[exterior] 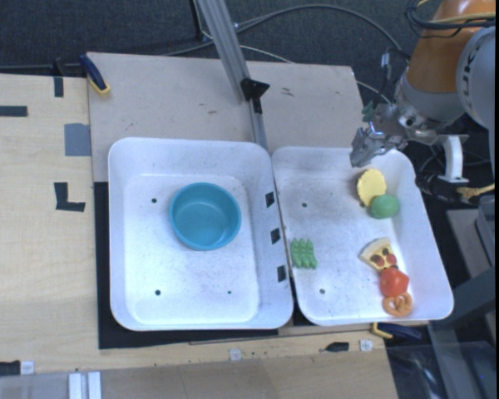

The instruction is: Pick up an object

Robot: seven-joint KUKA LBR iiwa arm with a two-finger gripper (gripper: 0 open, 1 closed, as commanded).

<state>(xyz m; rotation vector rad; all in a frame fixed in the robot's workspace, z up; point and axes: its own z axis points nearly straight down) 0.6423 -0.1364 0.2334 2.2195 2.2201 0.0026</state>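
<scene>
Above right bin (pixel 424 248) far rim: metal claw (pixel 368 152), grip unclear, near rounded yellow piece (pixel 370 185).

Hand above the right bin's far edge

The hand (pixel 368 150) hangs just beyond the yellow piece (pixel 370 185); the green ball (pixel 384 206) touches that piece.

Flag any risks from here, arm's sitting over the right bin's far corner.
1. The end effector hovers just above the yellow piece, which touches the green ball; a descent could nudge both.
2. It sits close to the right bin's far rim, so it might clip the wall.
3. The ball looks round and could roll.
</scene>
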